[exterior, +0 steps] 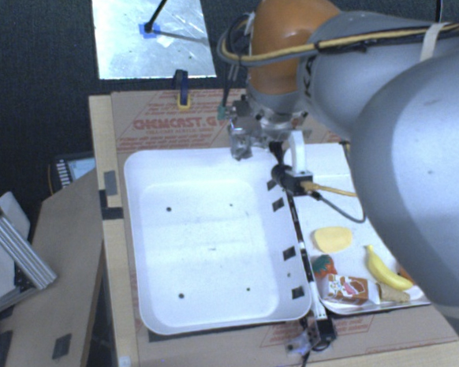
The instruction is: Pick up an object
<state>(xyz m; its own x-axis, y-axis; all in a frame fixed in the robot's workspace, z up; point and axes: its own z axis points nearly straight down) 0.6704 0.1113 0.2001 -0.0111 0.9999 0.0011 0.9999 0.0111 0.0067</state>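
My gripper (268, 146) hangs below the orange wrist band, over the far end of the divider between the two bins. Nothing shows beneath it but the bin rim. In the right bin (334, 156) lie a flat yellow round piece (333, 239), a banana (384, 269), a red and white packet (347, 289) and a small red and green item (323, 265). All of these lie at the near end of that bin, well apart from the gripper. The grey arm (409, 149) hides much of the right bin.
The left white bin (146, 177) has a bare floor with a few dark dots. Black clips (289, 253) run along the divider. A cardboard sheet (169, 122) lies under the bins, and a yellow cable (337, 190) trails from the wrist.
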